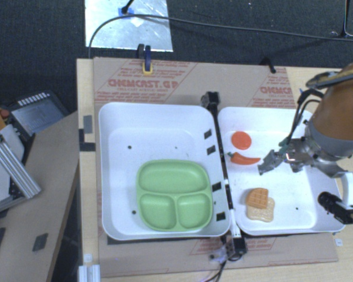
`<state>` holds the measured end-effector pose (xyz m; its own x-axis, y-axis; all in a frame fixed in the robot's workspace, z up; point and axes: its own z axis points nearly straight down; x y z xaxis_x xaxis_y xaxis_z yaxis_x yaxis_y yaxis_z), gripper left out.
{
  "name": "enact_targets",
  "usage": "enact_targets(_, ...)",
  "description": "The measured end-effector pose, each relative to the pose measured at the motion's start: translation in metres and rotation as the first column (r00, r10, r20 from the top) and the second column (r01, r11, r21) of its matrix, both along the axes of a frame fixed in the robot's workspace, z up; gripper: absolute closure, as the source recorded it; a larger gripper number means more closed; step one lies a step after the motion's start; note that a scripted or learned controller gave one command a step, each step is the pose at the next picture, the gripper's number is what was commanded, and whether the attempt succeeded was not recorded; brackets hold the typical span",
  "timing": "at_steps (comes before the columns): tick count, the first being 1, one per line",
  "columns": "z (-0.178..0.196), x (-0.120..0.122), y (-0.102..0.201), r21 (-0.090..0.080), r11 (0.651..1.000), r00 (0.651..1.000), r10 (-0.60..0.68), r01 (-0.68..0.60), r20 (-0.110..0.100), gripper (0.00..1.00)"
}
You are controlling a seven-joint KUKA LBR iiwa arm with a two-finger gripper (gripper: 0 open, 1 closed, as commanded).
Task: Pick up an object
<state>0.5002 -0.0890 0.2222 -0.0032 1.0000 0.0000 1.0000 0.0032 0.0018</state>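
A green divided plate (173,194) fills the left bin (115,128); beside the red pepper (245,158) and waffle (259,200), the jaws (269,163) (grasp indiscernible) hover low in the right bin (294,219).

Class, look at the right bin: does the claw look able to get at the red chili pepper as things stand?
Probably yes. The claw is just right of the chili pepper, with bare bin floor between them. The orange disc and waffle lie apart from it.
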Motion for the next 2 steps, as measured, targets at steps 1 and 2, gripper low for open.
enact_targets(1, -0.046, 0.008, -0.004, 0.001, 1.000, 1.000, -0.002, 0.002, -0.004, 0.00)
enact_targets(2, -0.095, 0.011, 0.006, 0.002, 1.000, 1.000, -0.002, 0.002, -0.006, 0.00)
